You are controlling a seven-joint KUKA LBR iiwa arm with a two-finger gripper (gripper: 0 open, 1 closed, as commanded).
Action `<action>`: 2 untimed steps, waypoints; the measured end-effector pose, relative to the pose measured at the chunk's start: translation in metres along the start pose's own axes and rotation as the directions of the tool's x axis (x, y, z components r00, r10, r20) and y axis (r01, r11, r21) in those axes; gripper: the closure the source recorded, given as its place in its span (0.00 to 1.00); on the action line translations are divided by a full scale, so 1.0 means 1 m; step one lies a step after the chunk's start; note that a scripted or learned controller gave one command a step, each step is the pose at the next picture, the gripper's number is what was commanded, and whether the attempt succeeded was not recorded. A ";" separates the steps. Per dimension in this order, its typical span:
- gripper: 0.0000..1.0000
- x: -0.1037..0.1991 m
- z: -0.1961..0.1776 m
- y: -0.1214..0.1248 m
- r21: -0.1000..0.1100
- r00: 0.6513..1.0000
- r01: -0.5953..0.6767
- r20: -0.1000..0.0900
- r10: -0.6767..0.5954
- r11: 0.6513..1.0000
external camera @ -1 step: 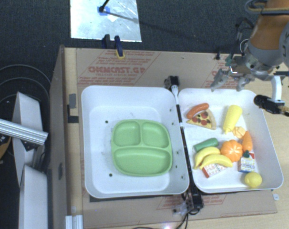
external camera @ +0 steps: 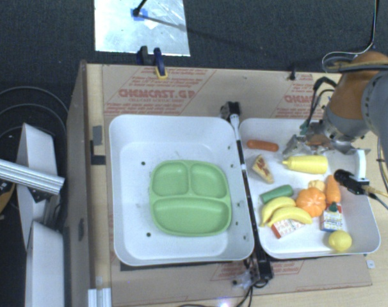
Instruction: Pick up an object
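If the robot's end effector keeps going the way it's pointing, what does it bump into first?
Probably the yellow bottle: the end effector hangs over the right bin, pointing down and left, just above it. Depth is unclear, so it might hit the bin floor beside it.

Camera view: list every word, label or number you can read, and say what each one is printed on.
"CHEMCAST GP", in red, on the brown board under the bins, left of centre, partly blurred.
The same red print repeats on the board at upper right and as fainter rows beside it; too cut off and blurred to read.
The small carton in the right bin has a printed label; too small to read.
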State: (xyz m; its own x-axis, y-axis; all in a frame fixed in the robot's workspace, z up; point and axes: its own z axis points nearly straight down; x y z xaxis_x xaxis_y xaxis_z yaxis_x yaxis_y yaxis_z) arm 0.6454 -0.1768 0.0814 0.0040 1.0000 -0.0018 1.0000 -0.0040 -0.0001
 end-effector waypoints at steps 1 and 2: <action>0.00 0.078 -0.003 -0.001 0.000 1.000 0.013 -0.004 -0.013 1.000; 0.00 0.076 -0.003 0.018 0.029 1.000 0.011 0.001 -0.011 1.000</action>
State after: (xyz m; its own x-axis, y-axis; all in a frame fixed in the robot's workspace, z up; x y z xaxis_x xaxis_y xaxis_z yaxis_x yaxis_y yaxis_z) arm 0.6640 -0.1008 0.0839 -0.0074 1.0000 -0.0032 0.9996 0.0073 -0.0291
